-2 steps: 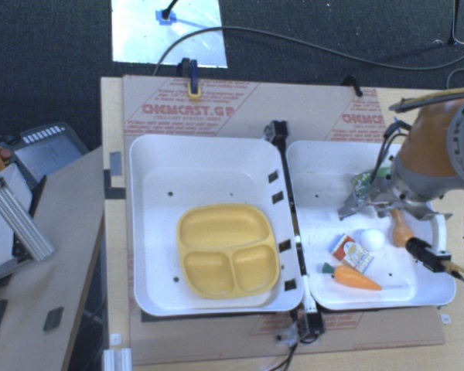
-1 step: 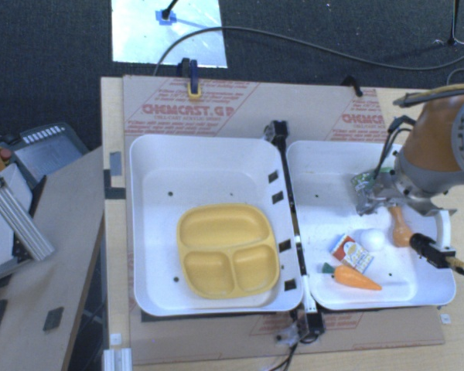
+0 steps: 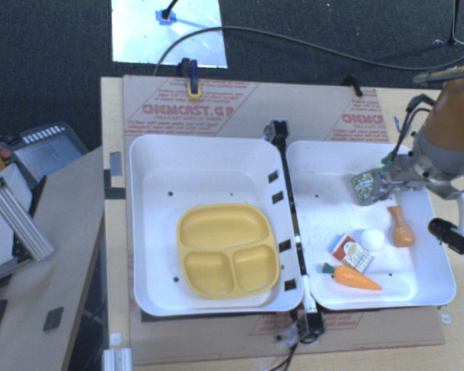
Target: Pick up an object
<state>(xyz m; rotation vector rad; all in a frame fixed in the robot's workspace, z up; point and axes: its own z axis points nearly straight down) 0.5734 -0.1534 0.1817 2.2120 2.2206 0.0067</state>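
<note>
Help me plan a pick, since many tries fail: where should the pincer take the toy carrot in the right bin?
Grip the carrot across its thick orange middle, coming straight down. It lies flat, and its tip tapers too thin. The carton crowds its green end, so stay clear of that end.

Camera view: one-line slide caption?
Arm's pincer at a green object in the right bin; yellow tray sits in the left bin.

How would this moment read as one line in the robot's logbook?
claw at green packet, right bin | grip unclear | carrot, egg untouched | yellow tray left bin
</note>
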